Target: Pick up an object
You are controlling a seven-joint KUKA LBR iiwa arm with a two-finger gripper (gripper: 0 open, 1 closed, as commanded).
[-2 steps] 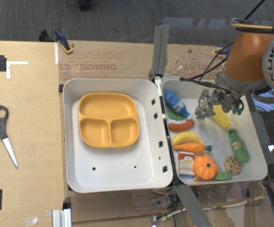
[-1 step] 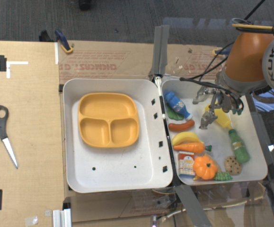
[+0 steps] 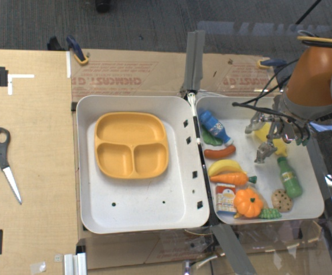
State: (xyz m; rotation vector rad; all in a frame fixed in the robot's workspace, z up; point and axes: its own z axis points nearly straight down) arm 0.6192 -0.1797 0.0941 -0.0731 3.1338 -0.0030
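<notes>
Arm parked over the right bin, nothing grabbed yet

The tool (image 3: 272, 137) hangs spread apart over a yellow toy (image 3: 267, 134) directly underneath; green bottle (image 3: 289, 177) lies just below-right, long axis running down the bin.

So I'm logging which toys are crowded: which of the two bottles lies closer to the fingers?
The green bottle, lying just below-right of the gripper near the cookie. The blue bottle lies across the bin by the divider.

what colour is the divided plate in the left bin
Yellow-orange all over, plain; the plate shows best in the camera view.
</notes>
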